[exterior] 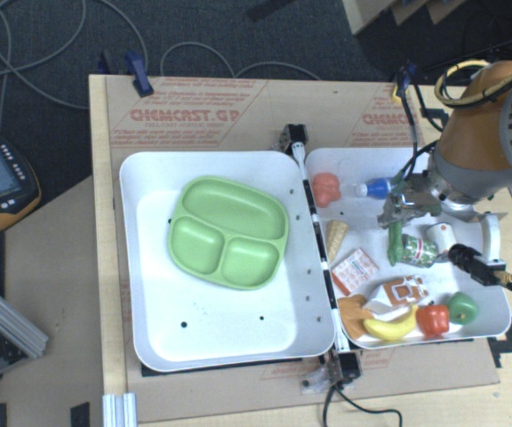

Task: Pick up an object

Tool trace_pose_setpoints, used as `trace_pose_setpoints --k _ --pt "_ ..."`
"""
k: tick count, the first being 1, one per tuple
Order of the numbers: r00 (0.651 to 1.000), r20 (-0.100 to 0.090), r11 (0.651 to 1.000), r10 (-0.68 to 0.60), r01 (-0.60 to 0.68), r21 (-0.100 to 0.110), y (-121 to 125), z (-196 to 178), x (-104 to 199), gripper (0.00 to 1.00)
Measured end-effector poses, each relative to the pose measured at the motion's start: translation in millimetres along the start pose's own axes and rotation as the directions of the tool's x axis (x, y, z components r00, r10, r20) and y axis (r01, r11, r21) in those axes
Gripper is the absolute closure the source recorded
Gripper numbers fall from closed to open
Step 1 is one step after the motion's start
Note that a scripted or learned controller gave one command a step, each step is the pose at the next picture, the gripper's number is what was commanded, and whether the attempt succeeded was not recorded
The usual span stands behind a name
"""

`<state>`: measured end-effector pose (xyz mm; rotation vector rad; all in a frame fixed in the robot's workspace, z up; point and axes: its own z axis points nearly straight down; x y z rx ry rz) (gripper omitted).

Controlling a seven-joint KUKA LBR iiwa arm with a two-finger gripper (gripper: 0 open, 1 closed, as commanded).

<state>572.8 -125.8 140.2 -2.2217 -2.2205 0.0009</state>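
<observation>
**Jaws low over the green can in the right bin**

The jaws hang low in the right bin (349,162), right at a green can (417,251). From where I stand I cannot tell whether they are open, closed or gripping it. The can sits in the middle of that bin. It looks to lie on its side, long axis running roughly left to right across the view, though I can't make out which end is the top.

Things crowd it. A small white cup (440,236) lies just beside it on the right, and an orange-and-white packet (404,290) lies near it on the front side. Past that, along the front wall, are a banana (389,328), a red pepper (432,319) and a green pepper (461,309). A red-and-white packet (355,269) and a pale cone (337,235) lie to the left. A blue-capped bottle (373,188) and a pinkish ball (325,186) lie towards the back.

The arm (474,163) reaches in from the right. In the left bin (212,323) rests a green divided plate (229,232). Both bins stand on the worktop (238,105).
</observation>
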Motion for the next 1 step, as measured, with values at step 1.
trace_pose_setpoints --k 1 --pt "1.0 -0.001 1.0 -0.002 0.002 -0.001 -52.1 -74.9 52.3 1.0"
